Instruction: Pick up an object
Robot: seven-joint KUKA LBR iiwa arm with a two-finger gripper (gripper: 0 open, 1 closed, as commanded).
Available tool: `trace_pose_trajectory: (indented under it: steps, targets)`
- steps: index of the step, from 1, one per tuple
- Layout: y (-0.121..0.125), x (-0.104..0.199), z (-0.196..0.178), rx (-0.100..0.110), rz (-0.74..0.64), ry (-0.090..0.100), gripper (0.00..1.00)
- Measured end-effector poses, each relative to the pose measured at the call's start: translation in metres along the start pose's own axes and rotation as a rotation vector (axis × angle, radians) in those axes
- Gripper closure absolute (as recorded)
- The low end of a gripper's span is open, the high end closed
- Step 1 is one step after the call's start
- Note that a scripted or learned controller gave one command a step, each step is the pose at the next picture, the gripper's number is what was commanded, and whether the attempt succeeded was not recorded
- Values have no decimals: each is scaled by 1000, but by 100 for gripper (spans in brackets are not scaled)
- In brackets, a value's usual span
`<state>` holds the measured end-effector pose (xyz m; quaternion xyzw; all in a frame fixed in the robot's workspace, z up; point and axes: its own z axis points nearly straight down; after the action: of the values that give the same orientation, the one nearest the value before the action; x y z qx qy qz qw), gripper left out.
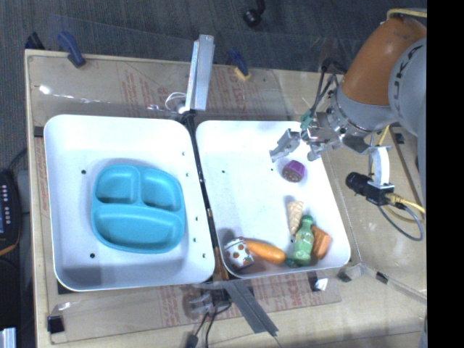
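1. Dark carpet lies behind a pale wooden bench [109, 78], where blue clamps [71, 49] grip the far edge and two shallow white bins sit side by side
2. Left bin [65, 194] holds a turquoise divided plate [138, 207], lying flat near its middle
3. Right bin [239, 187] carries the loose objects: a small purple piece [293, 170] towards the far right, and a cluster along the near edge
4. That cluster has a carrot [262, 251] lying flat, a white patterned ball [237, 253] touching its left end, a green bottle [303, 241] just right of it, an orange piece [321, 243] beside the bottle, and a cream cone [295, 213] just beyond the bottle
5. Grey arm [377, 78] with its orange band reaches in from the right, over the bin's far right corner
6. Gripper [299, 145] hangs just beyond the purple piece, apart from it; its two fingers are spread with nothing between them
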<state>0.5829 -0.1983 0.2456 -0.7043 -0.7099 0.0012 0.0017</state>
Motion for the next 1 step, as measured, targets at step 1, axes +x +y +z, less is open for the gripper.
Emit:
trace_pose_trajectory:
  steps: [1]
  targets:
    - [-54,-12,104,0,0,0,0]
